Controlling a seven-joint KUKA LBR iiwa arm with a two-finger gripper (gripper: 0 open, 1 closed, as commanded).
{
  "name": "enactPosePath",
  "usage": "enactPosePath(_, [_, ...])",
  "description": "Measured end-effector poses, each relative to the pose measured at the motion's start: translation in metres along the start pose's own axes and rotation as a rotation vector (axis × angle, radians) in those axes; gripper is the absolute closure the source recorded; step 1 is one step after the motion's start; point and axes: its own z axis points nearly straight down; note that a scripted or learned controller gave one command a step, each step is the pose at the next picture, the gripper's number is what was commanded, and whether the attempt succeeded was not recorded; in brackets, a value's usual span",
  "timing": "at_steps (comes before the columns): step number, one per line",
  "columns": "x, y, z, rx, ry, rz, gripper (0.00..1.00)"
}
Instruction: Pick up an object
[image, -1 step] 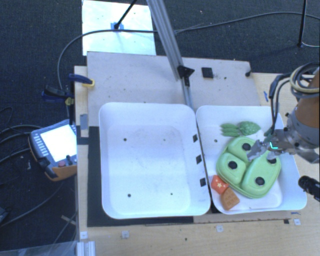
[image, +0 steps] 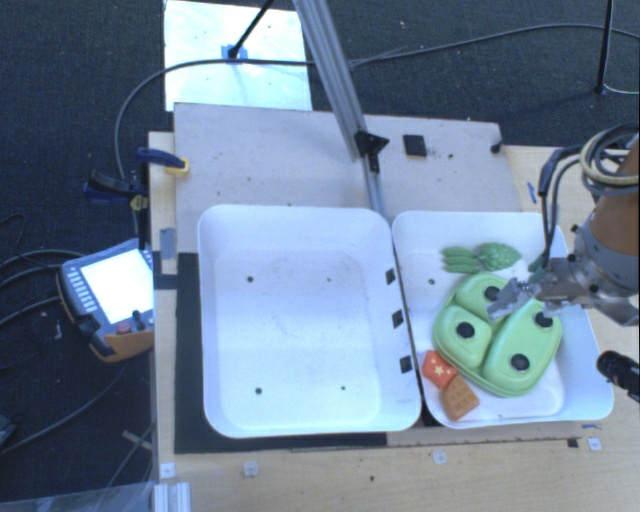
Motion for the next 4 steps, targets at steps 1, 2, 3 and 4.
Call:
enactPosePath(1, [0.003,0.003,0.042,0.004,0.0,0.003,0.0])
enactPosePath(2, [0.003,0.0,0.105,0.005,0.001,0.004,0.0])
enactPosePath(3, [0.004,-0.004,0.147,-0.002,0.0,0.003,0.0])
enactPosePath(4, [0.002,-0.002,0.132,-0.009,-0.004,0.004,1.0])
